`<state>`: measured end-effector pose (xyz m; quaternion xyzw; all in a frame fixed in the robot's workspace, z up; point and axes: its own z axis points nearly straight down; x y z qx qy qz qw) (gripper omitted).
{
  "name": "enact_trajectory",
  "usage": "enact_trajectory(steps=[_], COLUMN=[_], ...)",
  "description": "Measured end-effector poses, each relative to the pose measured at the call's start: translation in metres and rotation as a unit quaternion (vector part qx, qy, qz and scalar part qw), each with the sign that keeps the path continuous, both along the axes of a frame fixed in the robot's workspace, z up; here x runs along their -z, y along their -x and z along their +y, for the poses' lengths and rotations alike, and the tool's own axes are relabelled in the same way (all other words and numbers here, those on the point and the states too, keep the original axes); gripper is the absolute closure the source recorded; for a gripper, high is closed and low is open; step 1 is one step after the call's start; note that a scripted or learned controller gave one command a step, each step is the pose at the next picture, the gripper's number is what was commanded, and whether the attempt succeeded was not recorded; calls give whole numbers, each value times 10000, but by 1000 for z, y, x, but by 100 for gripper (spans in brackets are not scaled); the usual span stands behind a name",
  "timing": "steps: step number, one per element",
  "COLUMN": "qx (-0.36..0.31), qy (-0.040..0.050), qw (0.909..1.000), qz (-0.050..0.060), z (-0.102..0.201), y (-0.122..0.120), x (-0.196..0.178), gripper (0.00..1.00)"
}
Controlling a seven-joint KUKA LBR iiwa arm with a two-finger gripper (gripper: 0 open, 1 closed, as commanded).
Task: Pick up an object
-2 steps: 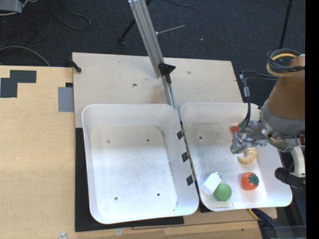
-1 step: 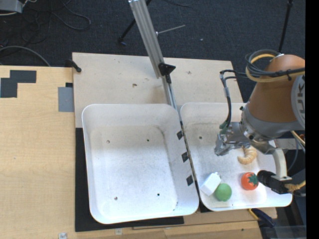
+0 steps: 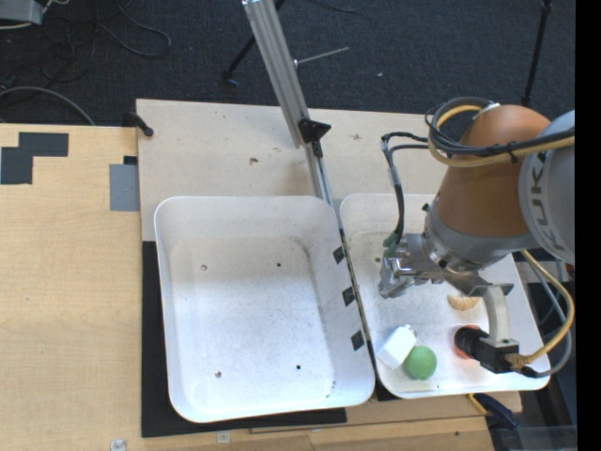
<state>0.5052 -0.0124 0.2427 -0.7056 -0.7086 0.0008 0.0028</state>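
Grey arm [image 3: 554,195] casing shows partial letters "UK"

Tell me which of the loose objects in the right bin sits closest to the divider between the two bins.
The white block, left of the green ball. The red object and the tan piece lie further right, nearer the arm.

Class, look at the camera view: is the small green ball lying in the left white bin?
No, the small green ball lies in the right white bin, beside a white block.
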Motion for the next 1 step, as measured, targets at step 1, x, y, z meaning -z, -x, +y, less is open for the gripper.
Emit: enact_trajectory(steps=[1], qx=[0], qy=[4], qw=[10000], qz=[7], z=[50], y=[7], x=[16], gripper=[100])
